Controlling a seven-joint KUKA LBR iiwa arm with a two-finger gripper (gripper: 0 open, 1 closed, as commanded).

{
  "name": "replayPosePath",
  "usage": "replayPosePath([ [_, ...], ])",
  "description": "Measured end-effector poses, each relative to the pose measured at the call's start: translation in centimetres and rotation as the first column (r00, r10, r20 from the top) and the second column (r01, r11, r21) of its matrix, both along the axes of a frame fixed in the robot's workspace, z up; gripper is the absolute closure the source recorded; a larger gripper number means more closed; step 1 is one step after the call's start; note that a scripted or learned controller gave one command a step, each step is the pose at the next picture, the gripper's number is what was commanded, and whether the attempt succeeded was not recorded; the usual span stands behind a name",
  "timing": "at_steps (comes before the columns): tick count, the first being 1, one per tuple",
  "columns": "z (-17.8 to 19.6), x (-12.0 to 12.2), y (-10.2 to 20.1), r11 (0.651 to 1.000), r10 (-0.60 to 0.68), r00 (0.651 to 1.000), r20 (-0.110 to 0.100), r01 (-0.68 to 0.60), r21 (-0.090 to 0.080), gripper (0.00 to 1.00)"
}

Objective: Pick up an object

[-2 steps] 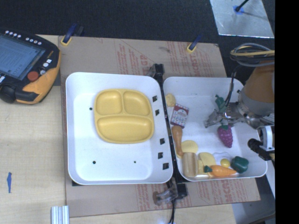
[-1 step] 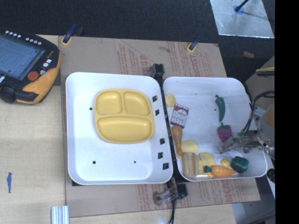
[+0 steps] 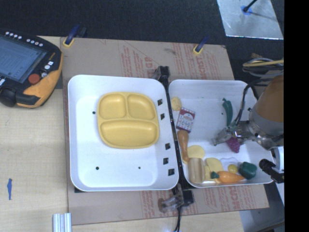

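Observation:
The right bin [image 3: 207,88] holds several toy foods. A green chilli [image 3: 227,109] lies near its back right, and a small red and white box [image 3: 186,119] near its left wall. An orange sausage [image 3: 183,142], a tan bread piece [image 3: 195,170], an orange carrot [image 3: 227,178] and a dark green pepper [image 3: 248,169] lie along the left and front. My gripper [image 3: 224,137] is low inside this bin at mid right. A purple item [image 3: 235,144] lies right beside it, partly covered by the wrist, and I cannot tell whether it is held.
The left bin [image 3: 82,168] bears a yellow divided plate [image 3: 128,119]. A teach pendant [image 3: 26,69] lies at the far left of the bench. The arm's orange band [image 3: 273,103] hangs over the right bin's right wall. Black clips [image 3: 164,73] join the bins.

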State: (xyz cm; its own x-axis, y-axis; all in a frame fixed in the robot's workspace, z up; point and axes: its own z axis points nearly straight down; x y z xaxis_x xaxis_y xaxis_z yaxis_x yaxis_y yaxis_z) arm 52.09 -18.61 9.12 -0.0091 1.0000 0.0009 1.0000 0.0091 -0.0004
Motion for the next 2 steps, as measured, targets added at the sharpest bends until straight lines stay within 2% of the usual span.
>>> replayPosePath([
  [1,0.2,9.8,-2.6,1.000,-0.003,1.000,0.007,0.003,-0.004,0.00],
  [2,0.2,13.7,-0.5,1.000,-0.002,1.000,0.002,0.002,-0.001,0.00],
])
